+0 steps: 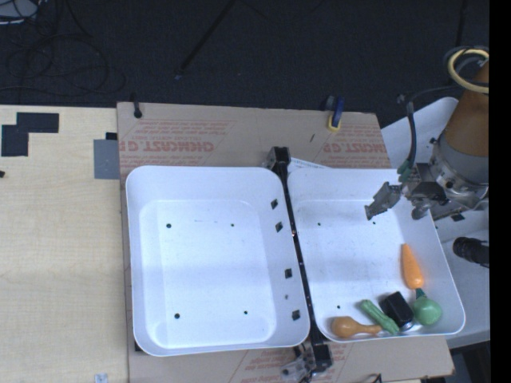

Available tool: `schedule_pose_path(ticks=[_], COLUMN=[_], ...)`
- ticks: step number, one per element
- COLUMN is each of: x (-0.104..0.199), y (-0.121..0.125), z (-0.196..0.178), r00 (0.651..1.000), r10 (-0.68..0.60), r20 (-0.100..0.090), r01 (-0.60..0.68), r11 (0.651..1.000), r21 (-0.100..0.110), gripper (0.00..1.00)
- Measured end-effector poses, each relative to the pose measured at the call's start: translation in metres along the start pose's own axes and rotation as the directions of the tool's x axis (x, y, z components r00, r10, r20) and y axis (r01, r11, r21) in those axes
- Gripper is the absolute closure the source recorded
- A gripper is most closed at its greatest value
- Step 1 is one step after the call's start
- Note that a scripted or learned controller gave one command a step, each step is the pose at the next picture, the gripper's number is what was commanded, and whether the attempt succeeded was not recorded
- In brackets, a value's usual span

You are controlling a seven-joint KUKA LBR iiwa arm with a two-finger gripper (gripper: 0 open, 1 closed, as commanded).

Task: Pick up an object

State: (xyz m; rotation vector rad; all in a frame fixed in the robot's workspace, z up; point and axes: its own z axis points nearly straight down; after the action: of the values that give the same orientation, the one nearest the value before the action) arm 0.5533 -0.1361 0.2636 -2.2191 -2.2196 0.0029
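Note:
My gripper [400, 202] hangs over the upper right part of the right bin [343, 238]; its fingers [380, 203] are spread open with nothing between them. Below it, near the bin's right wall, lies an orange carrot-shaped piece [411, 266]. In the bin's front right corner sit a green round object [428, 310], a black block [397, 309], a green stick [378, 316] and a tan pear-shaped object [354, 326]. The gripper is well above and apart from all of them.
The left bin [207, 262] stands beside the right one, with a black divider bar [292, 246] between them. Both rest on a cardboard sheet [239, 138]. The arm's orange-banded wrist [471, 110] rises at the right edge.

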Motion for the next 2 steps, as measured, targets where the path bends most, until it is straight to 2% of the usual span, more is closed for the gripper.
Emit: schedule_pose_path(ticks=[1,2], x=[0.060,0.138], y=[0.027,0.043], z=[-0.163,-0.282], r00=[1.000,1.000], r10=[-0.008,-0.009], r20=[0.002,0.000], r01=[0.008,0.009], r11=[1.000,1.000], r21=[-0.021,-0.016], gripper=[0.00,0.00])
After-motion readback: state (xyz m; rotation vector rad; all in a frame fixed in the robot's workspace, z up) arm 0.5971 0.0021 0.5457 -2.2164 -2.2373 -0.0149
